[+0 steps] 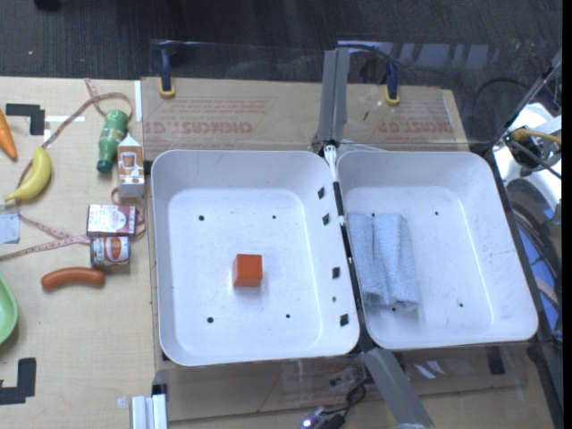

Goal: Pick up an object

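An orange cube (248, 270) sits near the middle of the left white bin (179, 239). A folded light-blue cloth (384, 259) lies in the left part of the right white bin (483, 239). Part of the robot's base and cabling (534, 146) is at the right edge, outside the bins.
On the bench left of the bins lie a banana (31, 177), a green bottle (112, 137), a small carton (130, 166), a box (112, 219), a can (111, 251), a sausage (73, 279) and a carrot (7, 137). A cardboard sheet (241, 119) lies behind the bins.
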Available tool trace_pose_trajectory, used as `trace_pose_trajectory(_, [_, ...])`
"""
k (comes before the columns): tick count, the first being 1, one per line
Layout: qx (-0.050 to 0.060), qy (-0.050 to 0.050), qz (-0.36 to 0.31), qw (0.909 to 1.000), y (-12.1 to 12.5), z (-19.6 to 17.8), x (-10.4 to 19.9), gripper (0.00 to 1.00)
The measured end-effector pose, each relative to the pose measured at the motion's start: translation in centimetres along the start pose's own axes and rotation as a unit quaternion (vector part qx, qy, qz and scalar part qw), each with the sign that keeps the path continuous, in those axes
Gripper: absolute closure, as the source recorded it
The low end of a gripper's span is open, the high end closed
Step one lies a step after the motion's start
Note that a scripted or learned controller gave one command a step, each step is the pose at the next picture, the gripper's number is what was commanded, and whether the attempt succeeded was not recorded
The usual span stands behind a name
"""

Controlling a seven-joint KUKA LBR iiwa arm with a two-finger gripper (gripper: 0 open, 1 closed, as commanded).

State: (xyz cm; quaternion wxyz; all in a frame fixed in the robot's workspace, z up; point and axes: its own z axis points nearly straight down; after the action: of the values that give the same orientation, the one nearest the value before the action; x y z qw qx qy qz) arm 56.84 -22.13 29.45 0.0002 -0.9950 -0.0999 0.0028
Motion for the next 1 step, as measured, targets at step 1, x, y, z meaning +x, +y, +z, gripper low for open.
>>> trace_pose_trajectory(1, [0.001, 0.0, -0.001, 1.0, -14.1, 7.65, 3.61, 0.0])
